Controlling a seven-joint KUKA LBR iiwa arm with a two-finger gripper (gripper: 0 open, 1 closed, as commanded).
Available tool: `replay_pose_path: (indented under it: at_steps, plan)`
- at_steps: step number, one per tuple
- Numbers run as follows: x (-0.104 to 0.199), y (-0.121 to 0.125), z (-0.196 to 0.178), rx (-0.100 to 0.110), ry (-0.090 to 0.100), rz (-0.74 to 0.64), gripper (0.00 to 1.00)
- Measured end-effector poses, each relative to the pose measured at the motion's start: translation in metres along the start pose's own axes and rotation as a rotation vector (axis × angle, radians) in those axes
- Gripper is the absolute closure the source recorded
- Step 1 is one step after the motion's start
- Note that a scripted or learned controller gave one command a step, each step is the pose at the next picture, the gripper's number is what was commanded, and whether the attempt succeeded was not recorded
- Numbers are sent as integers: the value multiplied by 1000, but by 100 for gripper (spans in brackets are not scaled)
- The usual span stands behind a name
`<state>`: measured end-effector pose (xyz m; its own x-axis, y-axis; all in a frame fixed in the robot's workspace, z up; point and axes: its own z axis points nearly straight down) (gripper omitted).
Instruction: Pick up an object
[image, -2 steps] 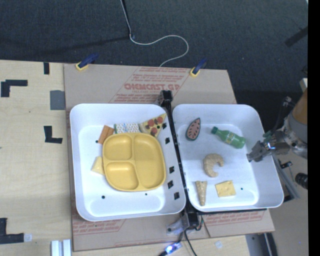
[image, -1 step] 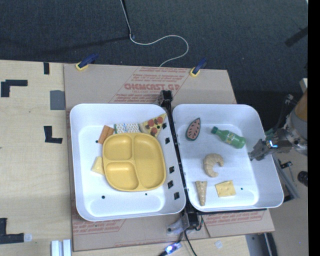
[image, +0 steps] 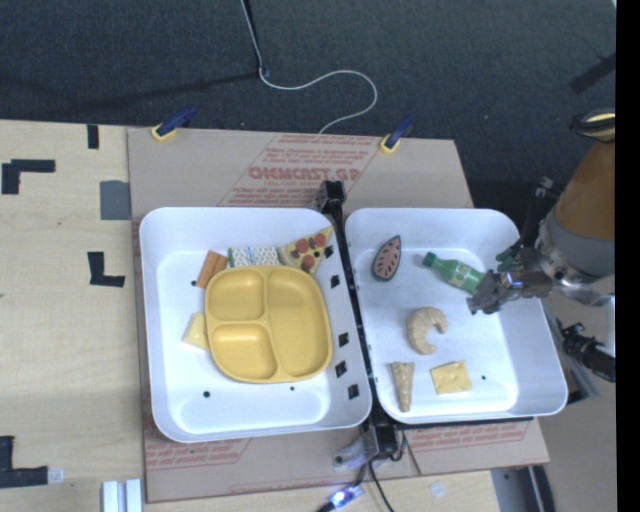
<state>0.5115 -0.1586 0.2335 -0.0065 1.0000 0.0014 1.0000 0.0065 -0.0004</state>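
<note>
Landmark: the right bin (image: 520, 395), one of two white bins on the table (image: 60, 300).
Pincer: the pincer (image: 497, 290) hangs low over the right bin's far right part, at the green bottle's end; whether it is open or closed I cannot tell.
Green bottle (image: 452, 270): lies tilted in the right bin's far part.
Croissant (image: 427, 328): at the right bin's middle.
Yellow plate (image: 268, 323): in the left bin (image: 170, 400), beside the right bin.

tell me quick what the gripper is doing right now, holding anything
Gripper: over the right bin, right beside the green bottle; whether it is open, closed or holding the bottle cannot be told.
</note>
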Motion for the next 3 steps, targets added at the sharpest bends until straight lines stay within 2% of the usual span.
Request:
replay_pose_path:
  at_steps: [1, 2, 3]
  plan:
    - [58, 10, 13, 2, 0, -1, 100]
    - [119, 12, 7, 1, 1, -2, 100]
    - [164, 20, 18, 3, -1, 2, 100]
